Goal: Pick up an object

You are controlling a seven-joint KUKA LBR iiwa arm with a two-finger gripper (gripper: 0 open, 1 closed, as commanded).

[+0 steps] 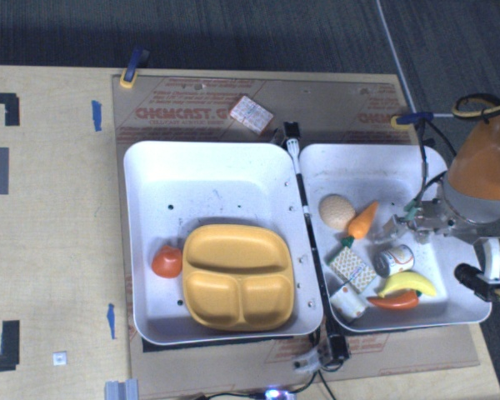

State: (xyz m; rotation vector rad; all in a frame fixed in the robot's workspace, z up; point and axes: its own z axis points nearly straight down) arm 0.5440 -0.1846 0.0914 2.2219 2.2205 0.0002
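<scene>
Your gripper point(417, 217) low in right bin point(375, 167), near carrot point(362, 220) and can point(395, 261); claw state, can't tell.

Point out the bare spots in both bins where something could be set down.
Left bin: the whole far half is bare, behind the yellow tray and the orange ball. Right bin: a bare strip along the far wall, behind the beige egg and the carrot. Its near half is crowded.
</scene>
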